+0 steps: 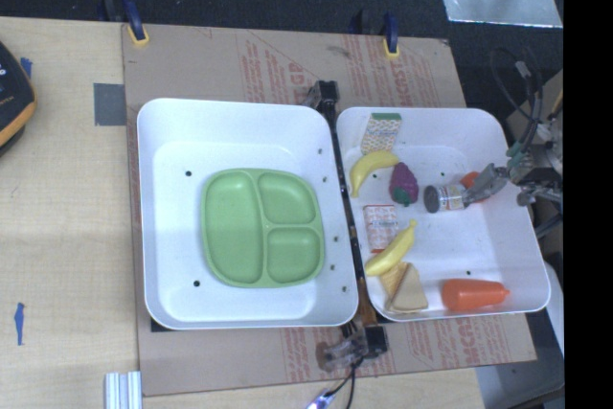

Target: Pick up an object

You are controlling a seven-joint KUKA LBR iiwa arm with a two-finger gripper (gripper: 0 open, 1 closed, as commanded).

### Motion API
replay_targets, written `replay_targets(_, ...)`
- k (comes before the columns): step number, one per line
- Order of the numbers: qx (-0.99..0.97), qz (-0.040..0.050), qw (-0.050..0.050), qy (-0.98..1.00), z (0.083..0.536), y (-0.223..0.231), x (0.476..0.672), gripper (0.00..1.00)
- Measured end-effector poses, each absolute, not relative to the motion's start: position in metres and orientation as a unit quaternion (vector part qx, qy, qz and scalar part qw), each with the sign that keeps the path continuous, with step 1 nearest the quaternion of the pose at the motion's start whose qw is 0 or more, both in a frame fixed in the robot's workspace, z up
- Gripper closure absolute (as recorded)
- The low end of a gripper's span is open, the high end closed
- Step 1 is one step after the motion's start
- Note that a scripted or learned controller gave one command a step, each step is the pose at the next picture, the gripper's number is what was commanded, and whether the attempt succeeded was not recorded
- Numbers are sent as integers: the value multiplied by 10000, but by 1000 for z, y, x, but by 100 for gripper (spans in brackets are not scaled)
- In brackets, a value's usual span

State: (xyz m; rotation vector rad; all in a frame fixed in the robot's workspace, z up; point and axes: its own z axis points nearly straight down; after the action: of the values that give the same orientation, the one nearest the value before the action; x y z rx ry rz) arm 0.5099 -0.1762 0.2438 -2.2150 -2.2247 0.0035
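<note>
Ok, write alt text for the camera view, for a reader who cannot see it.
Two shallow white bins sit side by side on a bench: the left bin holds a green divided plate, the right bin holds toy food, including two bananas, a purple piece and an orange carrot. The gripper reaches in from the right over that bin.

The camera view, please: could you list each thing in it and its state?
Green divided plate: flat in the left bin, nothing on it.
Two bananas: lying in the right bin.
Purple toy: lying beside the upper banana.
Orange carrot: lying near the front wall.
Hand: low over the right bin.
</note>
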Motion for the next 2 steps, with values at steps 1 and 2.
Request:
replay_targets(1,-7055,-54,-70,-7087,112,-209,575,0)
replay_targets(2,-7057,4,7,-7085,92,-201,652,0)
